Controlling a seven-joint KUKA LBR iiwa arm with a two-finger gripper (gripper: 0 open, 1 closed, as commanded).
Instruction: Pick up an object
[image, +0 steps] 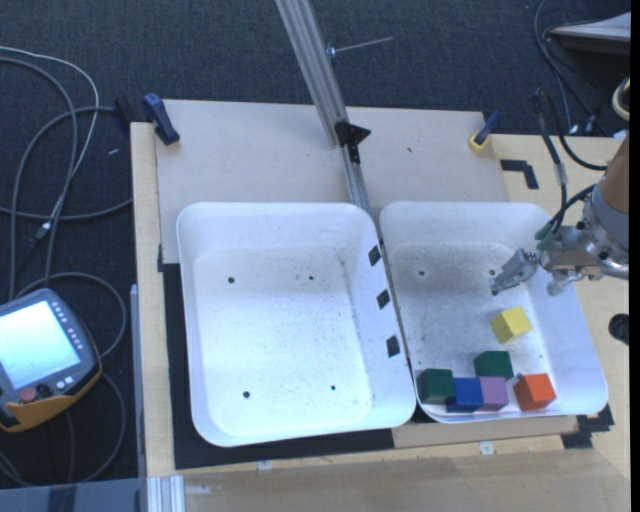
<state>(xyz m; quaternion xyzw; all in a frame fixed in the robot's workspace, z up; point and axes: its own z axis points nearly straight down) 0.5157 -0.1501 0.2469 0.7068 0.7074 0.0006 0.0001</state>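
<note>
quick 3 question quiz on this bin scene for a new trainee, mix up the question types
1. True or false: all the blocks lie in the right bin.
2. Which block lies nearest the gripper? A) orange block B) yellow block C) blue block
3. Fill in: the purple block sits between the blue block and the ___ block.

Key
1. True; the left bin holds none.
2. B
3. orange

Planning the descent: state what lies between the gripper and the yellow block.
Bare bin floor: the camera view shows nothing between the gripper and the yellow block.
</note>
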